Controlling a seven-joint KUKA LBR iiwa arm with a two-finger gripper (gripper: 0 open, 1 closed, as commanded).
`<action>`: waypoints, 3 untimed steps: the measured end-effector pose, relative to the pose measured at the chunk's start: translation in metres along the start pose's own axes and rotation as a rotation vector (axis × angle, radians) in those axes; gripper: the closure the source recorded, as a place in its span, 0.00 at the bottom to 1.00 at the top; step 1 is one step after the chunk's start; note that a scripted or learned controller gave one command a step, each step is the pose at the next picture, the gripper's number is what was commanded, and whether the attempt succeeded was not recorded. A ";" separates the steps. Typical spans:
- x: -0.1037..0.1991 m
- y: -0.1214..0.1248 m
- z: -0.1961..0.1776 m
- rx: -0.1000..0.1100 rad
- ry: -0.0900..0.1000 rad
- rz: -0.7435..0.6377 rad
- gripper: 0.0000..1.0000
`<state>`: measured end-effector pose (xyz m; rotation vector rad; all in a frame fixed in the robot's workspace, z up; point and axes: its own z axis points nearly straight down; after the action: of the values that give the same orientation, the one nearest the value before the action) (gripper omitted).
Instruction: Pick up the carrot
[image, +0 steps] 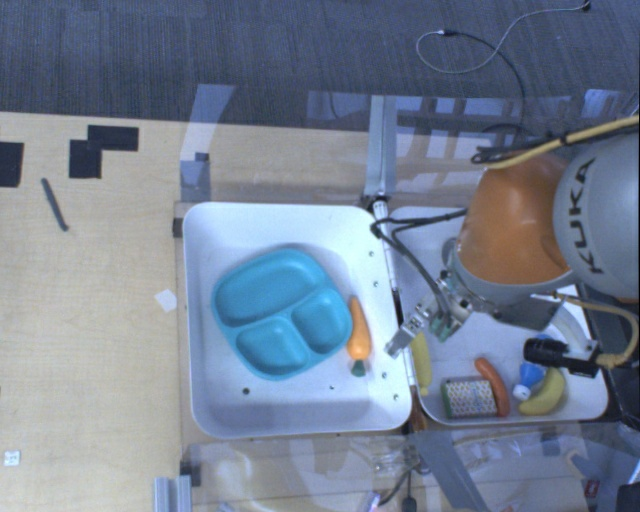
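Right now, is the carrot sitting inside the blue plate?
No, the carrot lies on the floor of the left white bin, against the right edge of the blue divided plate, not in a compartment.

Light wood desk (90, 340). On it: two white bins side by side, left bin (205, 400) & right bin (590, 405); black tape patches (100, 150) far left; small dark stick (54, 203); white scrap (166, 298).

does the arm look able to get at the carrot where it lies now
Probably yes. The orange carrot lies uncovered in the left white bin, beside the blue divided plate, with nothing on top of it. The gripper hangs just to its right near the bins' shared edge; the plate's rim may crowd one side.
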<state>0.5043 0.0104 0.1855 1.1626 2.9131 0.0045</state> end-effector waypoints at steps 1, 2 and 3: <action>-0.020 0.059 0.000 -0.001 -0.001 -0.207 0.00; -0.013 0.037 0.000 -0.001 0.000 -0.380 0.00; -0.036 0.046 -0.001 -0.002 -0.003 -0.562 0.00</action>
<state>0.5622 0.0190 0.1865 0.3092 3.1171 0.0038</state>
